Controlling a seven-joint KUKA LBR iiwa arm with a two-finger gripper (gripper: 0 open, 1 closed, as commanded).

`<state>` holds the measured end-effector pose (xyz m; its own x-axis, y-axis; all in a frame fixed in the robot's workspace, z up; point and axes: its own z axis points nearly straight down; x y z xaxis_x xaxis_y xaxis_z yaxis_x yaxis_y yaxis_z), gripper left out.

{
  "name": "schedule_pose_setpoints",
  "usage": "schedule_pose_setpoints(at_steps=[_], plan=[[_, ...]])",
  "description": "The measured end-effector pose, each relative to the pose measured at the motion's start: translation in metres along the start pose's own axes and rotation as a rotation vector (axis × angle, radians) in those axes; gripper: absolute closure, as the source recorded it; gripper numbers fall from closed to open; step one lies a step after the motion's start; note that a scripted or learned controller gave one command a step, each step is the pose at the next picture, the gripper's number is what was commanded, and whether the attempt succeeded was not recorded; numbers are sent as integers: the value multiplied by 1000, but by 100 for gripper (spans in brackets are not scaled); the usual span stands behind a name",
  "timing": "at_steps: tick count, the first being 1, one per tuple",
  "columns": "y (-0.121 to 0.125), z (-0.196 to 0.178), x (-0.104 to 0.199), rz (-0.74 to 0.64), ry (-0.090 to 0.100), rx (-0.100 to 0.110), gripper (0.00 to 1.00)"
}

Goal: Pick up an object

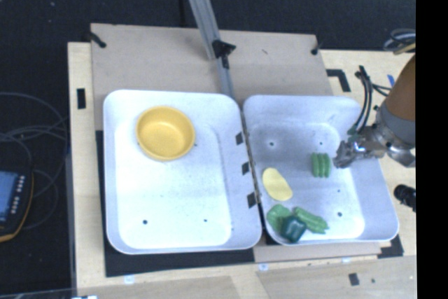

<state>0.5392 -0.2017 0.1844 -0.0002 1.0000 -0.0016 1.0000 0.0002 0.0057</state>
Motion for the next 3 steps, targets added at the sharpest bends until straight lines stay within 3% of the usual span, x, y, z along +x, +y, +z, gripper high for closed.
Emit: schedule_pose_setpoints(at_steps=[2, 3], plan=[[4, -109, 9, 0, 0, 0, 100], [6, -93, 64, -3, 2, 5, 100]])
